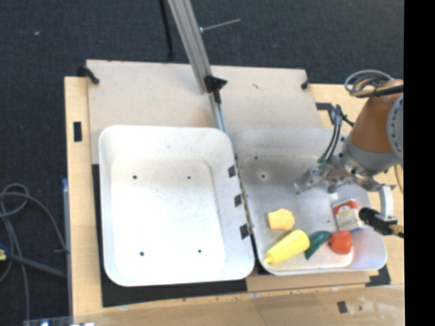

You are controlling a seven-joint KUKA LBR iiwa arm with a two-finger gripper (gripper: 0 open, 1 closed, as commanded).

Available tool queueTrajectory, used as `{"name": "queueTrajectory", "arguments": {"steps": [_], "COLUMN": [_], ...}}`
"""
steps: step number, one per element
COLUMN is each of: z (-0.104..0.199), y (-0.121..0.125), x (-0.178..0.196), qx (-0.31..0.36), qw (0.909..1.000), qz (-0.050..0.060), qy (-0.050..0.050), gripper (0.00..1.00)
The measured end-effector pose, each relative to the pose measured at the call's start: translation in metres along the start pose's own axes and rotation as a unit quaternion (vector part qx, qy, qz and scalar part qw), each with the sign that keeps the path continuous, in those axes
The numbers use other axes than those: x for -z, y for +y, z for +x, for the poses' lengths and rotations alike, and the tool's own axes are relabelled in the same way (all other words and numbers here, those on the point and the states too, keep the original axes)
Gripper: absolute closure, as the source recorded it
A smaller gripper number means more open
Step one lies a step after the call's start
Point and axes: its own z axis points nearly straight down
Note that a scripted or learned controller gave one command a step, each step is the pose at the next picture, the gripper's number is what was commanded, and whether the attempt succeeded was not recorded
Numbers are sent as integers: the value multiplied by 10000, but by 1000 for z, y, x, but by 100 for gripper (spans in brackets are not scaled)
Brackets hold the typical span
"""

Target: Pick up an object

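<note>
The right bin (pixel 272 161) holds several small items near its front. A small yellow block (pixel 281 219) lies in the middle, and a longer yellow piece (pixel 287 246) lies at the front rim. Beside that are a dark green piece (pixel 316 242) and a red round item (pixel 341 242). A small white and red carton (pixel 346 214) lies behind the red one. My gripper (pixel 308 180) hangs low over the bin's right half, behind and to the right of the yellow block and left of the carton. I see nothing held in it.
The left bin (pixel 166 202) sits beside the right one, with a divider edge (pixel 238 195) between them. A slanted metal pole (pixel 194 39) rises behind the bins. The grey and orange arm (pixel 374 131) comes in over the right bin's right rim. Cables (pixel 20 209) lie at far left.
</note>
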Motion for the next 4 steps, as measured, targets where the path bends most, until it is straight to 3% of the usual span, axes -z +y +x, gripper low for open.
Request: {"name": "queueTrajectory", "arguments": {"steps": [1,2,3,4], "z": [-1,4,3,52], "y": [1,6,8,12], "x": [12,73,102,115], "qx": [-13,34,36,50], "qw": [10000,10000,10000,10000], "qz": [-18,-40,-25,-18], "qy": [-3,-2,2,14], "gripper": [100,100,100,100]}}
